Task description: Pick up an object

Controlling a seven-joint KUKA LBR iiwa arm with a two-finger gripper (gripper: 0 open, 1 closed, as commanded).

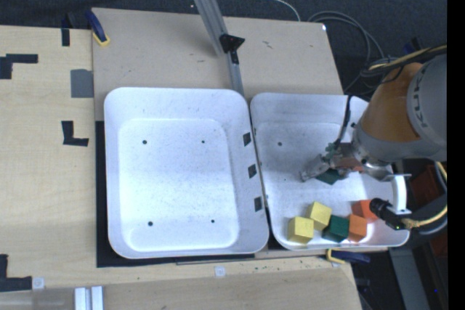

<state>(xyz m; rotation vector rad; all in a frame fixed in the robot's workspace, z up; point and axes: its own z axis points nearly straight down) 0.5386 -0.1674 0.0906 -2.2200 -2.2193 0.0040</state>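
Note:
My gripper (pixel 320 170) is low over the middle of the right bin (pixel 290 112), pointing left from the arm's wrist. A small dark green piece (pixel 336 176) shows right under the gripper's body; whether it is held is unclear. Along the bin's front edge lie several blocks: a yellow one (pixel 320 214), a second yellow one (pixel 300 229), a green one (pixel 336 228) and an orange one (pixel 357 228). Another orange block (pixel 361 209) sits just behind them, close to the arm.
The left bin (pixel 174 170) adjoins the right one along a shared rim. A grey metal rod (pixel 207 0) slants down from the top to the gap between the bins. The arm's grey and orange body (pixel 399 120) overhangs the right bin's right side.

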